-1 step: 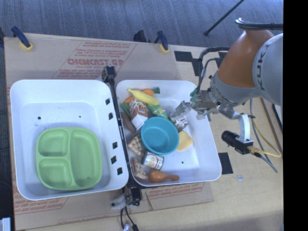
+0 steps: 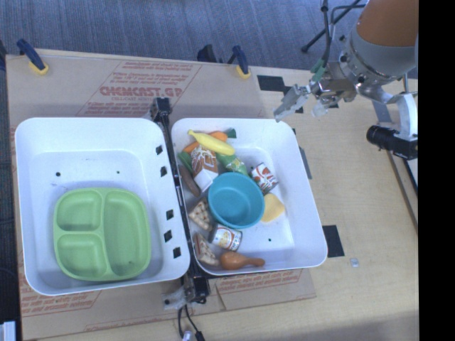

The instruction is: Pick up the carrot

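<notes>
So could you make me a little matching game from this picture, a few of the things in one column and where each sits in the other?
Things:
1. green divided plate
2. blue bowl
3. banana
4. gripper

Places:
A. top of the right bin, beside the carrot
B. above the bench, beyond the right bin's far corner
C. alone in the left bin
D. middle of the right bin

Pairs: 1-C, 2-D, 3-A, 4-B

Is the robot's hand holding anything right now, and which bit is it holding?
Nothing is held. The gripper hangs above the bench outside the right bin, with no object between its fingers. The carrot lies in that bin beside the banana.
</notes>
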Controlling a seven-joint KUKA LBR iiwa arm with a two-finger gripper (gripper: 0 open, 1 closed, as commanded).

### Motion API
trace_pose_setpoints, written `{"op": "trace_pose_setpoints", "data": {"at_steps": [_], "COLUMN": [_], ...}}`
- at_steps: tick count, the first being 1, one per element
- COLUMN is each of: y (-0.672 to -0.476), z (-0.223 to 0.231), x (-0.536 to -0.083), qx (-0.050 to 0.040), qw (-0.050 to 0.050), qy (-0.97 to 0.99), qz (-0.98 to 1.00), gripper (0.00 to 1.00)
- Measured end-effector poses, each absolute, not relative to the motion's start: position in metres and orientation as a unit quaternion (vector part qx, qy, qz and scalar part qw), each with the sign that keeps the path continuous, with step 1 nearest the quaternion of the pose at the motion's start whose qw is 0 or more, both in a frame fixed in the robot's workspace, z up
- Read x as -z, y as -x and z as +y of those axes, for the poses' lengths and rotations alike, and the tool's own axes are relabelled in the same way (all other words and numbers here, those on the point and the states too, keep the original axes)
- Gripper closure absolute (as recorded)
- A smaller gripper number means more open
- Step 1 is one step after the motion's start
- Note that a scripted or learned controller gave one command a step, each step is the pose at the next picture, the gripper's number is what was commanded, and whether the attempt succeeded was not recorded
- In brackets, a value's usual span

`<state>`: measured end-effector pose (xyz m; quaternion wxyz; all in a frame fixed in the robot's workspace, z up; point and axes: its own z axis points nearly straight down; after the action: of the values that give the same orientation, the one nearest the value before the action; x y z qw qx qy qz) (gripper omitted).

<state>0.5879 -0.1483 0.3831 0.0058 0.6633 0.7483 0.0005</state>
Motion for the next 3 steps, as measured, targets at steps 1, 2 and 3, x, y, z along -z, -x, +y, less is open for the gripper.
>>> {"op": "trace_pose_setpoints", "data": {"at_steps": [1,2,3], "y": [-0.653,-0.654,-0.615], "z": [-0.144,-0.142,-0.212], "x": [-0.493,-0.500,-0.497], "qx": [-0.0004,0.0043,0.0025], "qw": [0.004,0.001,-0.002], "qy": [-0.679,-0.674,-0.559], "qz": [0.734,0.739,0.829], "gripper": [0.00,1.00,1.00]}}
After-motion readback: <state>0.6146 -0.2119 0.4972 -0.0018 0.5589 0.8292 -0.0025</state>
